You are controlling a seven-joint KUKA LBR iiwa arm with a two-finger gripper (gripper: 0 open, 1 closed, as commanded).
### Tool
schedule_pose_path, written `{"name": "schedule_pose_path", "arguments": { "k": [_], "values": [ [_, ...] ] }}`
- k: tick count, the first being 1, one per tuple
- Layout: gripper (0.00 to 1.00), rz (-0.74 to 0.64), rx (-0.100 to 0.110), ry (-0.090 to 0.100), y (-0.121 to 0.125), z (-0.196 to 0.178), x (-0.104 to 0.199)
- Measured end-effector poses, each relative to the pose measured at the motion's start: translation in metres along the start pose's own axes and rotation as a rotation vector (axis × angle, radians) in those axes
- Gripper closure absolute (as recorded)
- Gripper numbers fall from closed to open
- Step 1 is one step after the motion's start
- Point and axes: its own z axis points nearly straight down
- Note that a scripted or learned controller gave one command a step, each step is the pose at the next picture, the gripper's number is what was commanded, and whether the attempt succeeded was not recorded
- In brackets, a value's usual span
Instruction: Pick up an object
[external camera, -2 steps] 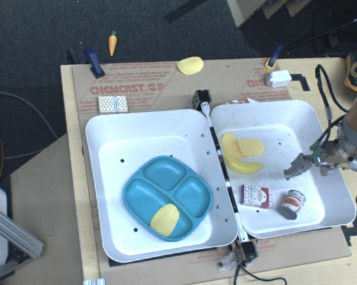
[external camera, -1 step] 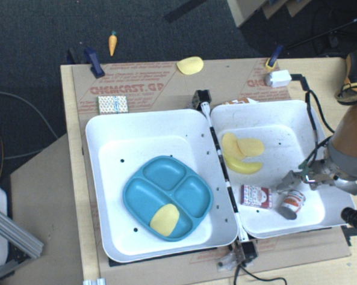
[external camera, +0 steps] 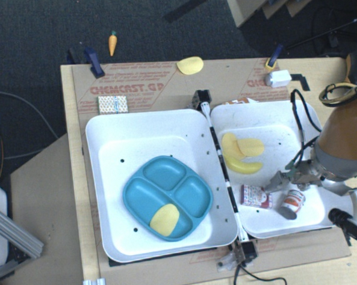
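The right bin (external camera: 267, 118) holds a yellow banana (external camera: 241, 164) with a pale yellow flat piece (external camera: 252, 146) lying over it. Nearer the front lie a red and white packet (external camera: 254, 197) and a small can (external camera: 292, 202) on its side. My gripper (external camera: 281, 181) reaches in from the right and hangs low over the bin, just above the can and to the right of the packet. Nothing visibly sits in it. The grey arm (external camera: 341, 144) covers the bin's right side.
The left bin (external camera: 106, 143) holds a blue divided plate (external camera: 181, 187) with a yellow piece (external camera: 165, 220) in its front compartment. On the bench behind the bins lie a yellow lump (external camera: 190, 65), a patterned packet (external camera: 113, 104) and a white block (external camera: 279, 78). Cables run along the bins' divider.
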Motion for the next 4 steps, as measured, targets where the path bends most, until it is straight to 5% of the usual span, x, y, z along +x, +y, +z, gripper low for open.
{"name": "schedule_pose_path", "arguments": {
  "k": [1,2,3,4],
  "values": [
    [0.0,0.0,-0.004,0.001,0.002,0.04,-0.024],
    [0.0,0.0,-0.003,-0.002,0.001,-0.07,-0.012],
    [0.0,0.002,-0.002,-0.002,0.0,0.042,-0.046],
    [1.0,0.002,-0.003,-0.003,0.0,0.033,-0.046]
  ]
}}
